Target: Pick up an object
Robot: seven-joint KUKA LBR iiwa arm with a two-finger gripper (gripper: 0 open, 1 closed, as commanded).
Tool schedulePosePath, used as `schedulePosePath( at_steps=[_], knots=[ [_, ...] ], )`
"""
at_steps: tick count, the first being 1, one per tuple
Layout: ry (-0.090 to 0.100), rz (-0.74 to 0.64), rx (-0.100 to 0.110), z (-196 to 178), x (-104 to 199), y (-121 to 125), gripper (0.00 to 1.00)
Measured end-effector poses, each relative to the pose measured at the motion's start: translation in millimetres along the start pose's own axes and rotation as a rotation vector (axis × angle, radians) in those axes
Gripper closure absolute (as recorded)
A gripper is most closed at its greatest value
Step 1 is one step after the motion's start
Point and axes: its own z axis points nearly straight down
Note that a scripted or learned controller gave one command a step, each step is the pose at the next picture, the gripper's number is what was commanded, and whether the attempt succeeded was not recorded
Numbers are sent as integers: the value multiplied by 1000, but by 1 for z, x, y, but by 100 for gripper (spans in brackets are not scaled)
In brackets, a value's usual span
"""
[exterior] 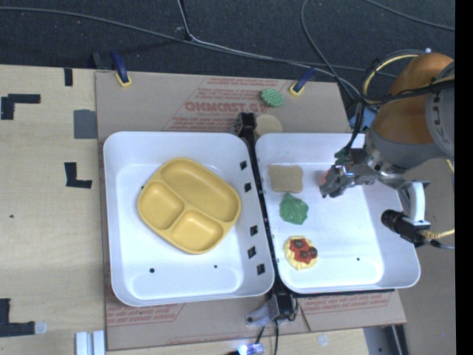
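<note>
Arm [417,117] cut off at right edge; claw [332,183] fingers indistinct.

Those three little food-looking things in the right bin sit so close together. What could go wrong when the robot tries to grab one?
1. The tan slab, green piece and pizza-like toy lie close in a column, so the gripper might nudge a neighbour while reaching for one.
2. All three sit near the right bin's wall by the divider; the gripper may bump that wall.
3. The tan slab looks flat, so the gripper could slip off it.
</note>
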Motion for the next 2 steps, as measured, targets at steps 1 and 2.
schedulePosePath(
  at_steps=[1,2],
  knots=[
    [-1,0,-2,-63,-4,1,100],
    [2,-5,5,-47,53,0,100]
  ],
)
